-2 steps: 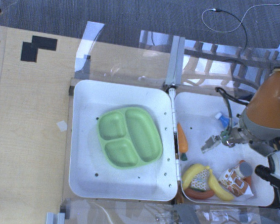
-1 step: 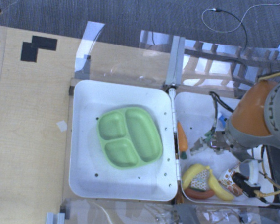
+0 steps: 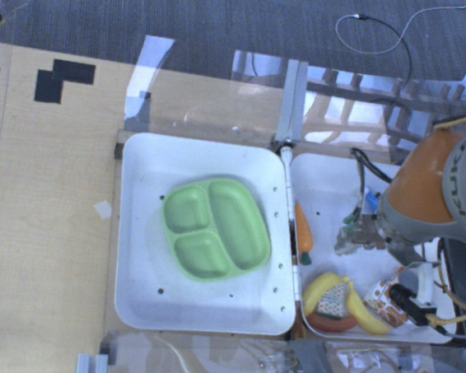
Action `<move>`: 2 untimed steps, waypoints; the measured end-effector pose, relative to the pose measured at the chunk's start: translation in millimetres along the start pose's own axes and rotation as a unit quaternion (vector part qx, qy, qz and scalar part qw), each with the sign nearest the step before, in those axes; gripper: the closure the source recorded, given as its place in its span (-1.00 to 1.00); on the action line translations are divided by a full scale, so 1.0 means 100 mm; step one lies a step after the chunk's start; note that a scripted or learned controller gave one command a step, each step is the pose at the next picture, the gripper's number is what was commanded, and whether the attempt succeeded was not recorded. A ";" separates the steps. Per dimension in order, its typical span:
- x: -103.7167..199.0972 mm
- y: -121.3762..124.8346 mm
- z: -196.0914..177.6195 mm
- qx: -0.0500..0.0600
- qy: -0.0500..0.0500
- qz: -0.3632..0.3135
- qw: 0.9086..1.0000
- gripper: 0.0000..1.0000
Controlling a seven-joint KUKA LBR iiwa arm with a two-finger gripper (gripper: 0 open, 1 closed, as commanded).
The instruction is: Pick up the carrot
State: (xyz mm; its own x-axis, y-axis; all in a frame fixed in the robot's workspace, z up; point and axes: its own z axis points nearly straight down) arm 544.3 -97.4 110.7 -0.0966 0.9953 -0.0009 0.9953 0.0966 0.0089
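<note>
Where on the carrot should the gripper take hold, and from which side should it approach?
Grip the carrot at its orange middle, coming down from above. It lies flat and lengthwise along the right bin's left wall, green end toward the bananas, so one finger probably has to slip between carrot and wall. The gripper hangs to the carrot's right.

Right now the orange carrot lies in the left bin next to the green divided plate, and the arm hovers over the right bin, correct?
Not quite. The camera view shows the orange carrot in the right white bin, against its left wall. The green divided plate sits alone in the left white bin. The rest holds: the arm's end effector hovers over the right bin.
</note>
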 end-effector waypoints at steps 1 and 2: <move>1.01 0.20 -0.75 0.002 0.001 0.026 1.000 1.00; 1.28 -0.23 -1.16 0.002 0.001 0.006 1.000 1.00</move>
State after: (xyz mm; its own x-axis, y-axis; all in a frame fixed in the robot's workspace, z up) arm 508.3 27.3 225.9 -0.0849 0.9964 0.0005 0.9964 0.0849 0.0050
